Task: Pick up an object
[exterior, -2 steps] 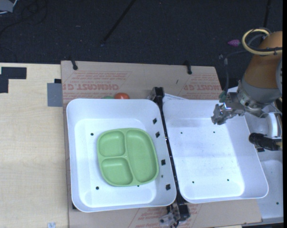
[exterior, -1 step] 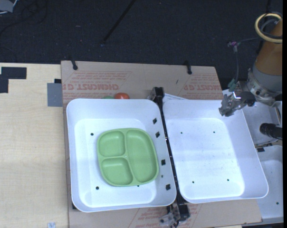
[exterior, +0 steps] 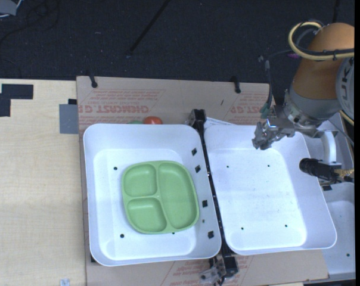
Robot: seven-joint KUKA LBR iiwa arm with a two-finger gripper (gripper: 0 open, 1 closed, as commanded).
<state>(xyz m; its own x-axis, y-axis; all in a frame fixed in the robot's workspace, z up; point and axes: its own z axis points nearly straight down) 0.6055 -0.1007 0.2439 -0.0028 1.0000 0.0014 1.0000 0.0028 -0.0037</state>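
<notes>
Two white bins are sitting side by side on a cardboard sheet (exterior: 168,103) that is covering part of the tabletop (exterior: 31,183), pale wood showing to the left. In the left bin (exterior: 102,154) a green plate (exterior: 160,196) with three compartments is lying flat near the middle of the floor, a little toward the divider, touching none of the walls. Behind that bin's far rim, on the cardboard, an orange-red ball (exterior: 152,121) is peeking over the edge, with a small bit of green just beside it on the left; what that green bit is cannot be told. The right bin (exterior: 269,189) is showing a bare white floor with a few dark specks. The arm (exterior: 323,70) is reaching in from the right, its orange band rounded and bright above the grey wrist, with a yellow cable looping over the top. The jaws (exterior: 264,137) are hanging over the far right part of the right bin, near its back rim, pointing down and toward the left. They are small and dark against the white, and whether they are apart or closed cannot be told; nothing is visible between them. The plate is lying well apart from the jaws, in the other bin. A black clamp (exterior: 198,119) is sitting where the two bins meet at the back, and another at the front edge.
</notes>
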